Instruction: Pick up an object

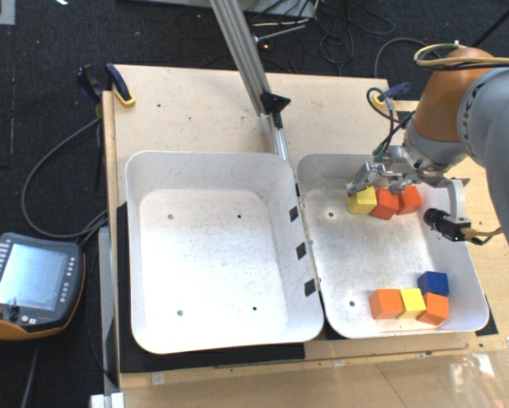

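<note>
Bench [195, 109]: pale particle-board top, edges square, on dark carpet. Two shallow white bins w/ rounded corners, side by side, inner rims touching along centre.

Left bin [152, 253]: floor bare, speckled w/ fine dark flecks, a few small holes. Open room across whole floor.

Right bin [356, 253]: blocks in two clusters, wide bare floor between them and toward its 9 o'clock wall.
- Cluster at 12–1 o'clock of bin: yellow block [362, 201] touching red block [387, 204]; second red block [410, 198] just beside, at 3 o'clock of the first. All sit near the bin's far wall.
- Cluster at 5 o'clock corner: orange block [387, 303], small yellow block [412, 301], orange block at the rim [436, 309], blue block [433, 282] at 12 o'clock of the latter. Tight together, close to near rim; little room on the 3 o'clock side.

Gripper [388, 177]: directly over the far cluster, metal parts at the blocks' top edges. Jaw state: cannot tell; wrist hardware and cables mask the tips. No block seen lifted; contact w/ blocks not resolvable.

Arm [466, 100]: grey shell, orange band, cut off at frame's right edge. Black fitting hangs over the bin's 3 o'clock rim.

Other: slanted aluminium pole [241, 45] ends at a black bracket at bench's 12 o'clock side. Clamp [118, 85], blue/yellow, at bench's 10 o'clock corner. Pendant [29, 283] w/ grey screen on floor at 8 o'clock, cable looping up. Blocks look matte, cube-like, edges soft at this resolution.
</note>
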{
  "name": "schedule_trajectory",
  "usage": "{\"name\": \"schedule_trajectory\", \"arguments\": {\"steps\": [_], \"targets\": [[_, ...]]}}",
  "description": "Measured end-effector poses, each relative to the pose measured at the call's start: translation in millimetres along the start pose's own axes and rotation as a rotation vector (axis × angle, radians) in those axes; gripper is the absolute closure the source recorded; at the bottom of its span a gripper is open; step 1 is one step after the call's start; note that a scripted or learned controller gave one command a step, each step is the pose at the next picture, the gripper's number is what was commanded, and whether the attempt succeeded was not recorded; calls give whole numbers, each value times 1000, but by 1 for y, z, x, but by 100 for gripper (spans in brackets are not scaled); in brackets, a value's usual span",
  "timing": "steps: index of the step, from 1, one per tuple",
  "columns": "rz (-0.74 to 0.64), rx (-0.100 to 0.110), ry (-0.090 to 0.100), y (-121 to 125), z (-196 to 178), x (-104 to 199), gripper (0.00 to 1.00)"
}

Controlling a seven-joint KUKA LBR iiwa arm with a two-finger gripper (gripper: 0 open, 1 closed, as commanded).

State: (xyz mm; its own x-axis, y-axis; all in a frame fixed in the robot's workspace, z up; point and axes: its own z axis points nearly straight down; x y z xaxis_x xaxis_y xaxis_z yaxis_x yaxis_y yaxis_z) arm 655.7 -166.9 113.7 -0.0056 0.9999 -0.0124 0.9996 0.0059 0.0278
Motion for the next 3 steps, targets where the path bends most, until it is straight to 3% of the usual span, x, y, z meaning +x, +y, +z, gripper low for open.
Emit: {"name": "schedule_trajectory", "arguments": {"steps": [1,3], "targets": [[2,-6,-6,9,1,26,0],[4,-6,4,7,1,30,0]]}}
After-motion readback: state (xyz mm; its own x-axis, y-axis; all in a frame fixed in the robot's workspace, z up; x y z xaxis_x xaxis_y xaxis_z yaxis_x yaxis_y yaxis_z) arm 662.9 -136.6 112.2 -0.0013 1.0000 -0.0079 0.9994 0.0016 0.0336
